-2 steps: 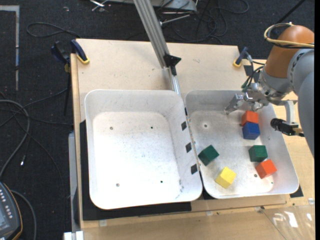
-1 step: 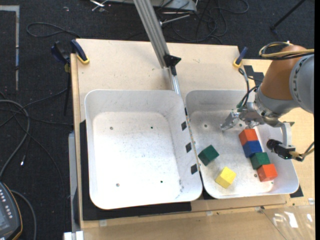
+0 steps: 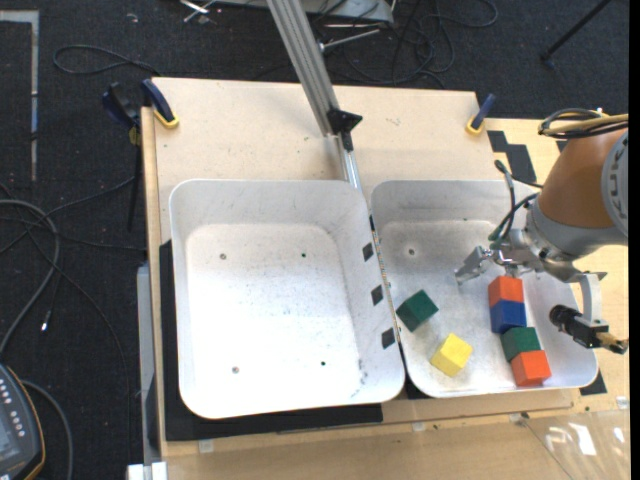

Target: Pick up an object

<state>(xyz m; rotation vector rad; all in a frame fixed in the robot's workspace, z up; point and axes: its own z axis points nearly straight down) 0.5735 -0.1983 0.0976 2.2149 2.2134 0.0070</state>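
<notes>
Presently: small yellow cube (image 3: 452, 354), right white bin (image 3: 430, 203), beside dark green cube (image 3: 417, 309). Likely light, rigid; grip opposite flat faces. Gripper (image 3: 478, 264) nearby, jaw state indiscernible.

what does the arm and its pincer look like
The arm is a rounded body with a broad orange band above a grey wrist section. Thin black cables loop along its left side, and a yellowish cable runs across its top. The pincer is small and made of silvery metal. A black fitting with an orange tip juts out below the wrist.
</notes>
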